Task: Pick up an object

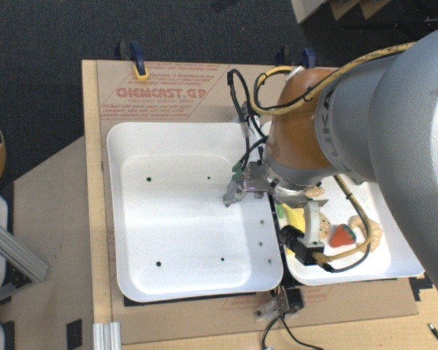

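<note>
2 bins: I hang over the right bin (394,257), whose near-left corner holds a yellow piece (293,216) and a red piece (341,236). My gripper's state I cannot tell. Best to centre on 1 piece, descend straight, clear of the wall.

Brown board bench (168,93) w/ 2 white bins side by side: left bin (131,217), right bin (394,257).

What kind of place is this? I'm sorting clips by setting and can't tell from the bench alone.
Most likely a robotics lab or test cell, not a home. A large grey arm with an orange band works over two white bins on a clamped board, with loose cabling and dark carpet around.
</note>
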Motion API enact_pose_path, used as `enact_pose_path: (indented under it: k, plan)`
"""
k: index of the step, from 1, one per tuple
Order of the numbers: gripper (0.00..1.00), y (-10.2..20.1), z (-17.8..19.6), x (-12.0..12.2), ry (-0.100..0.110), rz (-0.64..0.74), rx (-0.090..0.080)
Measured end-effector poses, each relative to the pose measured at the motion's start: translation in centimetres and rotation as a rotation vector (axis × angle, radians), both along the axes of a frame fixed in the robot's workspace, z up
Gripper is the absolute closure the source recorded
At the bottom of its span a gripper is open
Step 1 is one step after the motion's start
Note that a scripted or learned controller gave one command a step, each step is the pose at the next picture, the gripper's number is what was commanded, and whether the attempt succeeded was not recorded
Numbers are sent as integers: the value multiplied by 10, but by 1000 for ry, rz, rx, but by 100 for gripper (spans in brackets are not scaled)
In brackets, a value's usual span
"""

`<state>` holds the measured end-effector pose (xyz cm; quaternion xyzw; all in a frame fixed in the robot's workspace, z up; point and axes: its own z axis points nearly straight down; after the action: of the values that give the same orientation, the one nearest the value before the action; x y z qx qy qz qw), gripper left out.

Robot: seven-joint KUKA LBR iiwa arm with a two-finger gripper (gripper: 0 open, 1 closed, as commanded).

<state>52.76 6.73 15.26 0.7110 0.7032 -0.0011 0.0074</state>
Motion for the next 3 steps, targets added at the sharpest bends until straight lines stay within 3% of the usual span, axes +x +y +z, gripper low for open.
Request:
enact_pose_path:
  k: [1,2,3]
  plan:
    - [0,3,-16,-15,-6,-10,-14]
    - [0,-16,187,8,-8,11,12]
    - [0,14,57,45,16,15,12]
